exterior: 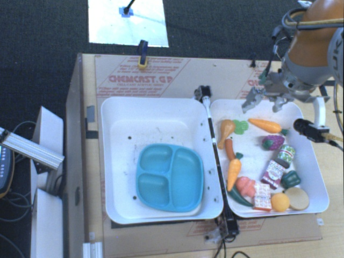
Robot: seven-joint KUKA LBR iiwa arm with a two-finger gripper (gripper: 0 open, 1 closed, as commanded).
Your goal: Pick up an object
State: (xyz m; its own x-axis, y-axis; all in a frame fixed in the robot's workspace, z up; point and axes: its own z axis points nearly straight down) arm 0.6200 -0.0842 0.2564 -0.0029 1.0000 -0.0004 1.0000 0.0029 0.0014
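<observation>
your gripper hangs over the far edge of the right bin, fingers spread and gripping nothing, it seems. an orange carrot lies just below them among the toy food. the left bin holds a blue tray.

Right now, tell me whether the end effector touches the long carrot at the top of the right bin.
Apart. The camera view shows the end effector above the carrot, with bare white bin floor between them.
</observation>
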